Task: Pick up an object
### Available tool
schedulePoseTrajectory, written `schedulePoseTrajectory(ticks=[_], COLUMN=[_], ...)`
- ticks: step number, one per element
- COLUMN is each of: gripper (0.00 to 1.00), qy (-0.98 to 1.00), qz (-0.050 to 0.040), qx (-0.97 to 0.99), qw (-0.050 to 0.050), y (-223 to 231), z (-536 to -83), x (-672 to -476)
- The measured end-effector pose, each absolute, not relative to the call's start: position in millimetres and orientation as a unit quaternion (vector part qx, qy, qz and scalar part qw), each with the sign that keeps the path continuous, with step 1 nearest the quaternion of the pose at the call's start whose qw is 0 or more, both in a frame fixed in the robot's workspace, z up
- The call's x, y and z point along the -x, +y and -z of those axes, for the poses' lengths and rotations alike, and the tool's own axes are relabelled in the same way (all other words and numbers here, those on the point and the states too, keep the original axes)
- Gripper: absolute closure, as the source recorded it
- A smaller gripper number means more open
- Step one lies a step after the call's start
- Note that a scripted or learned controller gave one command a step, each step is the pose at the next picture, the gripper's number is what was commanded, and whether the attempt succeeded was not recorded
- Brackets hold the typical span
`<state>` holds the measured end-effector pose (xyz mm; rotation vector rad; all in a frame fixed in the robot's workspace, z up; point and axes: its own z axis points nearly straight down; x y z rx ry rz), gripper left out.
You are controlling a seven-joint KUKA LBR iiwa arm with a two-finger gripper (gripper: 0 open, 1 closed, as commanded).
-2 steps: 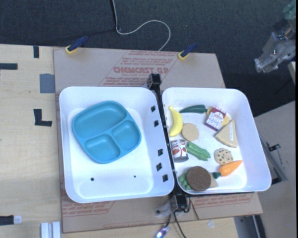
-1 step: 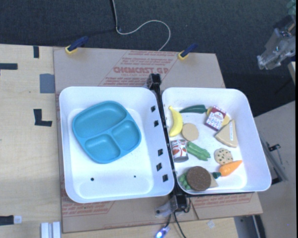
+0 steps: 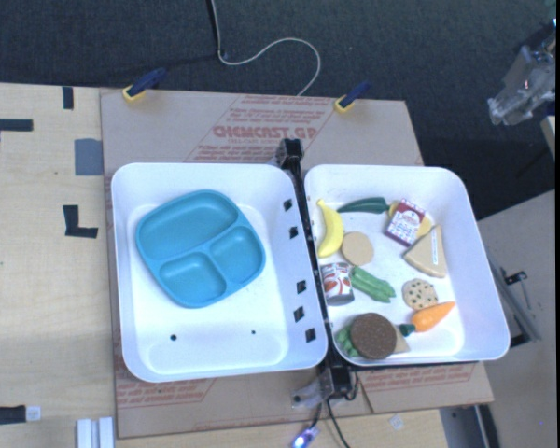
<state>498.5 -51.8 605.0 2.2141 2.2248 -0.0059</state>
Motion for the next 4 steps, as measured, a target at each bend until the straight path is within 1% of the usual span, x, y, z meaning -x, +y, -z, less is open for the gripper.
schedulePoseTrajectory(ticks=[4], gripper=[1.00], qy=[0.709], qz=[0.0020], qx=[-0.705], qw=[0.001], y=[-50.7], z=[-644.7], x=[-500.4])
